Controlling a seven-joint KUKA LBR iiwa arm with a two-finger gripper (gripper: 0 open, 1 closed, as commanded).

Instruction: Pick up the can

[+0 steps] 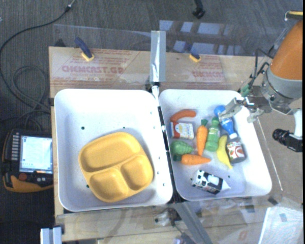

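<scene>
The gripper (239,107) hovers over the right bin's (262,179) upper right corner, above a blue bottle (226,121); whether it is spread or closed cannot be told. The can (236,151) lies beside a banana (222,152).

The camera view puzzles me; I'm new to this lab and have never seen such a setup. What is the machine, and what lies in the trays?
One camera looks down at a slant on a bench with two white bins. The grey and orange robot arm reaches in from the right; its gripper hovers over the right bin, holding nothing. That bin holds toy food: carrots, a green bottle, a banana, a small can. The left bin holds a yellow divided tray.
</scene>
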